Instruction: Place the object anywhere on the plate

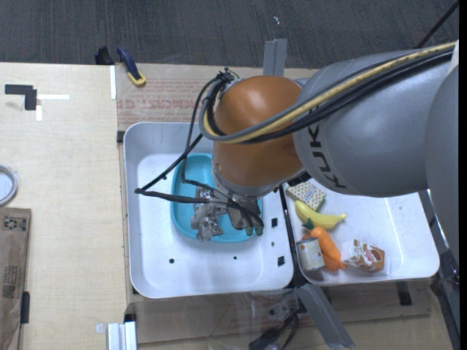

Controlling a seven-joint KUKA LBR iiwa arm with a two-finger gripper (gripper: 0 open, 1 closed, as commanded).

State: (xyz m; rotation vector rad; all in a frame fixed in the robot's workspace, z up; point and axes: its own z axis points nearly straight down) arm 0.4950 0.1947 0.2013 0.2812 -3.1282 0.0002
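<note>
Plate (186, 211), directly beneath gripper (211, 224)

Open white floor below and left of the blue plate (184, 211) in the left bin (146, 268). Plate largely blocked from above by the arm (292, 137) and gripper (211, 223). Right of plate: divider rim, then crowded banana (319, 217), carrot (327, 246), packet (365, 257).

The plate (182, 203) lies in the left bin (146, 254); banana (318, 217), carrot (328, 246) and packets crowd the right bin's (408, 268) left edge.
</note>
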